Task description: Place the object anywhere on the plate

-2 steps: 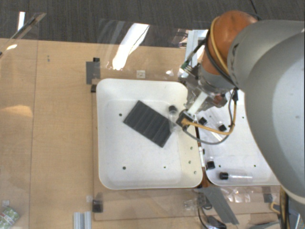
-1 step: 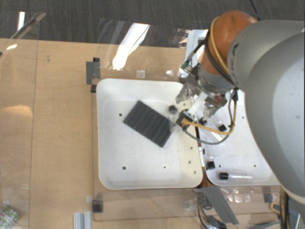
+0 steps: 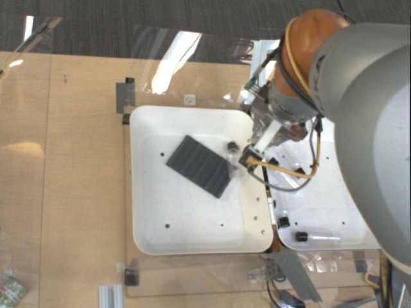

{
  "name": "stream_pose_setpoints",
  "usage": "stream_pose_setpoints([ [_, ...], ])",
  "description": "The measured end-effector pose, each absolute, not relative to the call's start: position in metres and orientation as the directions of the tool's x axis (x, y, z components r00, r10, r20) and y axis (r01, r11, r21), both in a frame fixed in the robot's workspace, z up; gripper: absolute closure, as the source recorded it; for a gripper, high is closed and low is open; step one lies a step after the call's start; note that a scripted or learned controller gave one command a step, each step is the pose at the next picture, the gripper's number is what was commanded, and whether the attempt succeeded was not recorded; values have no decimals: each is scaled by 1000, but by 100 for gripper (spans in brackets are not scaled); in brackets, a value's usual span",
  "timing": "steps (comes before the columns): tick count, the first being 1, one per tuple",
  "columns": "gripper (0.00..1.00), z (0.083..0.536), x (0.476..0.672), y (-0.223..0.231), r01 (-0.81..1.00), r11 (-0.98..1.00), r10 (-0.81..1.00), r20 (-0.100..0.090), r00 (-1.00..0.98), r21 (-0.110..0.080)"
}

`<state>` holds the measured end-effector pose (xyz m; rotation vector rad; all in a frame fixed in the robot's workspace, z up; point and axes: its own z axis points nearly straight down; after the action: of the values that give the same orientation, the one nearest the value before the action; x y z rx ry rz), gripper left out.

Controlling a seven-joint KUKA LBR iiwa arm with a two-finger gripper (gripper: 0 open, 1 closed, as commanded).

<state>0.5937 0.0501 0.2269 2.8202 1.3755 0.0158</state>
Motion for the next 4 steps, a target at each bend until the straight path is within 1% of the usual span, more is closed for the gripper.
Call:
stream_pose_setpoints([
  [1, 100, 237, 595, 51, 793, -609, 793, 8, 609, 9],
  [2, 0, 237, 595, 51, 793, -609, 794, 8, 608, 9],
  [3, 100, 247, 596, 52, 798, -602, 799, 9, 602, 11],
  [4, 0, 247, 596, 52, 798, -602, 798, 9, 602, 11],
])
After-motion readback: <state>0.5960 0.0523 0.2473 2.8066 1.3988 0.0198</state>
